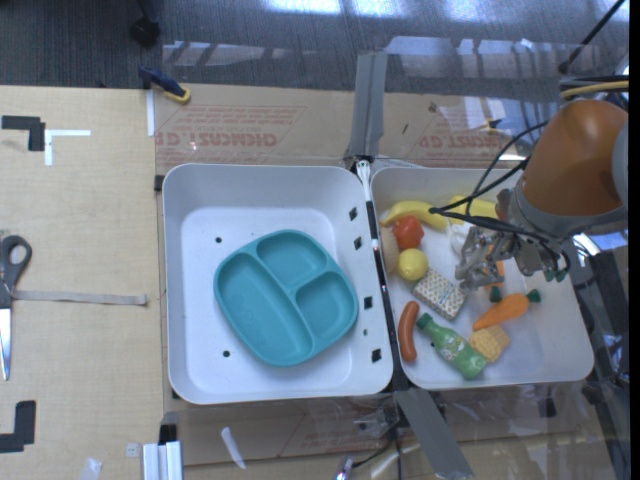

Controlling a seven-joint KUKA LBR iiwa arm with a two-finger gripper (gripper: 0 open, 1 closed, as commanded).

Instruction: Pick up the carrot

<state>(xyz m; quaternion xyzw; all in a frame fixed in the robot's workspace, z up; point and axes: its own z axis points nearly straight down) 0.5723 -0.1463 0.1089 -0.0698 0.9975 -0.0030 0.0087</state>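
The carrot [503, 310], orange with a small green top, lies in the right bin [560, 363] towards its right side, pointing lower-left. My gripper [481, 264] hangs low over the middle of that bin, just above and left of the carrot and apart from it. The arm's orange band and dark cables sit over the bin's upper right and hide what lies beneath them.
Around the gripper in the right bin are a banana [420, 213], tomato [407, 232], lemon [412, 264], speckled grey block [438, 293], sausage [408, 330], green bottle [452, 345] and cracker [489, 342]. A teal divided plate [287, 296] lies in the left bin [180, 268].
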